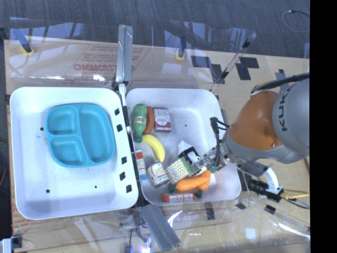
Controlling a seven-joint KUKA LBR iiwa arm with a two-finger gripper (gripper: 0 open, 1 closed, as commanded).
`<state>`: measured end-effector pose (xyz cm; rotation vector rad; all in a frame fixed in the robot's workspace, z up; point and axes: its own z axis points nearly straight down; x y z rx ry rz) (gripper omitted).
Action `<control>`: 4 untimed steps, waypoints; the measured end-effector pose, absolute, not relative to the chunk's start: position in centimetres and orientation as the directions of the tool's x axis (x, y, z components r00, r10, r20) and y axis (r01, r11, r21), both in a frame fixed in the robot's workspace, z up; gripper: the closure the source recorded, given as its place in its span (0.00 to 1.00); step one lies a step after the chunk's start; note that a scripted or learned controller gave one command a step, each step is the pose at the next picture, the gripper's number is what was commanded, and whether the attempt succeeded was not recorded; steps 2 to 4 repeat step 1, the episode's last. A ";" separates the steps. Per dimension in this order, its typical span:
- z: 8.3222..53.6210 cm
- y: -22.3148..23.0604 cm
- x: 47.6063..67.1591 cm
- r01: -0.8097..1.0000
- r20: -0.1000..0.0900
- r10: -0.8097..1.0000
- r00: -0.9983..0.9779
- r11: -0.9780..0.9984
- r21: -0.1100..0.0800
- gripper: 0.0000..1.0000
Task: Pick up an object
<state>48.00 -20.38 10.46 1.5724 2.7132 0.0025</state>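
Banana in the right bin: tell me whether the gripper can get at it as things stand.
Probably yes. The banana lies uncovered on the right bin floor, top side free. The gripper sits nearby over the carrot. The green bottle crowds one end.

Your gripper (202, 165) sat low in the right bin (179, 96), hemmed in by clutter: a carrot (194, 182) just below it, a patterned box (178, 168) touching on its left, a banana (155, 146) and red carton (161, 119) further left. Above it, you had bare bin floor. Far left, the blue tray (80, 134) filled most of the other bin (26, 141).
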 end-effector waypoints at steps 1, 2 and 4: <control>22.2 -12.2 47.8 0.984 0.000 0.984 -0.176 0.176 -0.001 1.00; 22.2 -12.2 47.8 0.984 0.000 0.984 -0.176 0.176 -0.001 1.00; 22.2 -12.2 47.8 0.984 0.000 0.984 -0.176 0.176 -0.001 1.00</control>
